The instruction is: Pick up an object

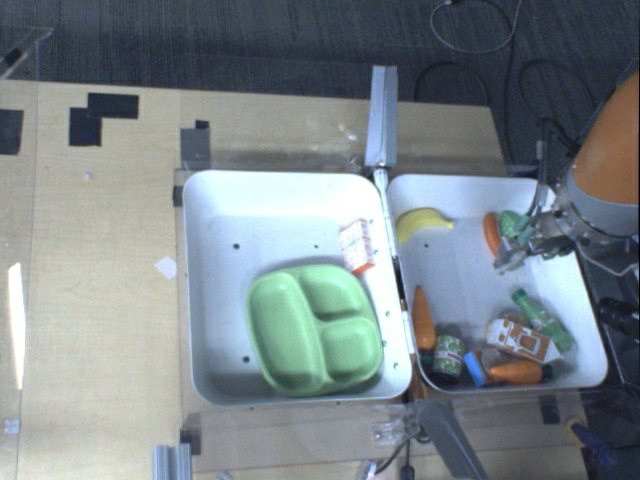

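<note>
Arm (pixel 610 158) reaches over the right edge of the right bin (pixel 460 283), its gripper (pixel 520 243) low near the far right corner. I cannot tell whether the gripper is open or closed. A red piece (pixel 491 234) and a green piece (pixel 512 224) lie right against its tip. A banana (pixel 422 224) sits in the far left corner. A bottle (pixel 543 320), carton (pixel 520 340), can (pixel 449 353) and carrot (pixel 424 320) crowd the near edge. The left bin (pixel 195 268) holds a green tray (pixel 312 326) and a packet (pixel 356 245).
</note>
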`<state>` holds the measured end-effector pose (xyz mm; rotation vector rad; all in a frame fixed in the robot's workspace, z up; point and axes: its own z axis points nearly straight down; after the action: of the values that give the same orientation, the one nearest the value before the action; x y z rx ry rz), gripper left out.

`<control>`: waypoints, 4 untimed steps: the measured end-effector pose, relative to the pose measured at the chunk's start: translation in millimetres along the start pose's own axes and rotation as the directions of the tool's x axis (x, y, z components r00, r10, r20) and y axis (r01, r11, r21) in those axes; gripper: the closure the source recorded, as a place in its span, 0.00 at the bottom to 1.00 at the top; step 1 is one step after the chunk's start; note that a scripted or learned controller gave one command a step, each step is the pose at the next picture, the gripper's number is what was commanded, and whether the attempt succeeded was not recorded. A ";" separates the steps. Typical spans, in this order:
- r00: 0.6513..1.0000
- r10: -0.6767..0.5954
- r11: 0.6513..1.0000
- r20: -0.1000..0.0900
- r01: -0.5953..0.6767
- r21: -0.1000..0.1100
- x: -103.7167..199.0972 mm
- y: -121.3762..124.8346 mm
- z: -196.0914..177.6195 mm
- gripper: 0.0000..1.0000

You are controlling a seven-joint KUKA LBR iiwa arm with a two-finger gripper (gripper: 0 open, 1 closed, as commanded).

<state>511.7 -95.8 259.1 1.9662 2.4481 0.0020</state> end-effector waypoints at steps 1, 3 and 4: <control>0.993 0.119 0.993 0.000 -0.119 0.000 67.3 19.3 -0.2 1.00; 0.979 0.204 0.979 0.000 -0.204 0.003 58.6 49.5 -20.5 1.00; 0.915 0.404 0.915 0.000 -0.404 -0.002 74.8 16.6 -131.3 1.00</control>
<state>511.4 -19.2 390.4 2.4289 1.9881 0.0040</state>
